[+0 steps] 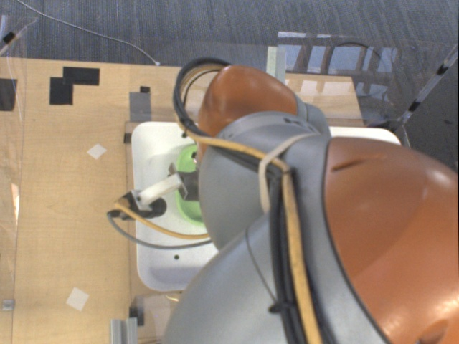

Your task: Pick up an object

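**Arm over the left bin, grip unreadable**

Well, from my screen the arm [315, 221] takes up most of the picture, its grey shell and orange band covering the right side and much of the middle. The tool [188, 185] sits low inside the left bin [154, 145], poking out from under the arm's bulk. I cannot tell whether it is released or clenched on anything; the arm hides that part.

Right against the tool, on both its far and near sides, I see a green object [189, 208]. It lies in the bin and is partly covered by the tool and the arm, so I cannot make out its full shape. Out to the tool's left, a white stub [159, 190] ends in a dark fitting at the bin's left rim, where yellow and grey cables [166, 233] loop back under the arm. The wooden counter [64, 213] beyond that rim carries black markers [72, 83].
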